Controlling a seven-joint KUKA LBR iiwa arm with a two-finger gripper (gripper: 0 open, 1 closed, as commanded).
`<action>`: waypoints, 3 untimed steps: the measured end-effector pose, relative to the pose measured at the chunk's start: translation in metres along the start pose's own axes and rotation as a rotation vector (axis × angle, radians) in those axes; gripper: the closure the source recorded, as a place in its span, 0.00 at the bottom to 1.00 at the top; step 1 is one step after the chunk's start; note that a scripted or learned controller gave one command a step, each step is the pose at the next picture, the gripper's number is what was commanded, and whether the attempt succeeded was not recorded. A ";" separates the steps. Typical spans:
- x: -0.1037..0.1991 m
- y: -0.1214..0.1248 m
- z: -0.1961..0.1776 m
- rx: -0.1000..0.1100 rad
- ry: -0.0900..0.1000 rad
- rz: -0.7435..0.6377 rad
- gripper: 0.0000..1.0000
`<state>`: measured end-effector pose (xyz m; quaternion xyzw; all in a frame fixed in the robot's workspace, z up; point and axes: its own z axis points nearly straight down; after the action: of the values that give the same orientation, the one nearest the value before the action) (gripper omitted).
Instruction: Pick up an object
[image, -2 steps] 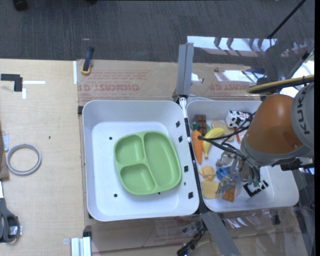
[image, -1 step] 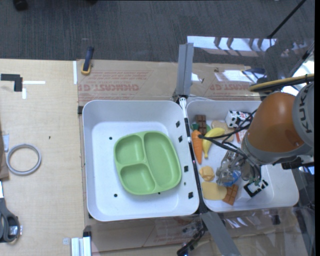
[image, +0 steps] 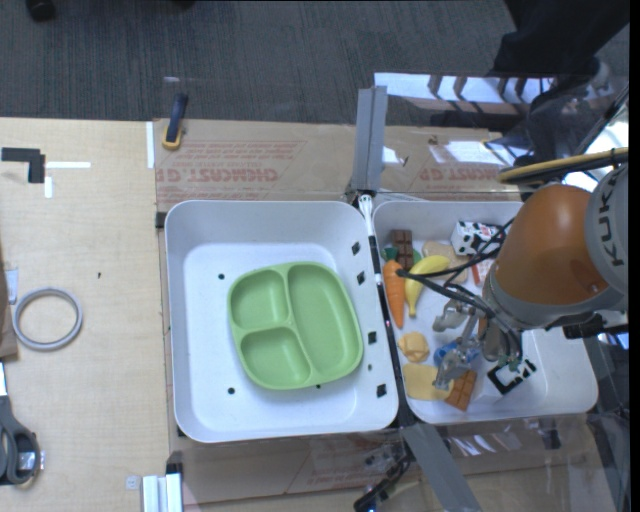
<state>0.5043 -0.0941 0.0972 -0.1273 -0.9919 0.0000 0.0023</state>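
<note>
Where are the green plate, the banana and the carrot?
green divided plate (image: 296, 325), camera view, on the ridge between its compartments.
banana (image: 430, 266), camera view, on its yellow middle.
carrot (image: 394, 295), camera view, on its orange body.

Bench with 2 white bins

The light wooden bench carried the left bin and the right bin side by side on brown cardboard. A roll of tape lay well left of the bins, with scissors near the front-left edge.
</note>
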 end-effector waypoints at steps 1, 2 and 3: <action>0.025 -0.011 0.008 0.000 -0.001 0.046 0.00; -0.037 0.002 0.007 0.000 -0.003 0.193 0.00; -0.005 -0.026 0.008 0.000 -0.001 0.315 0.00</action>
<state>0.5027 -0.1210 0.0897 -0.2813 -0.9596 0.0002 0.0019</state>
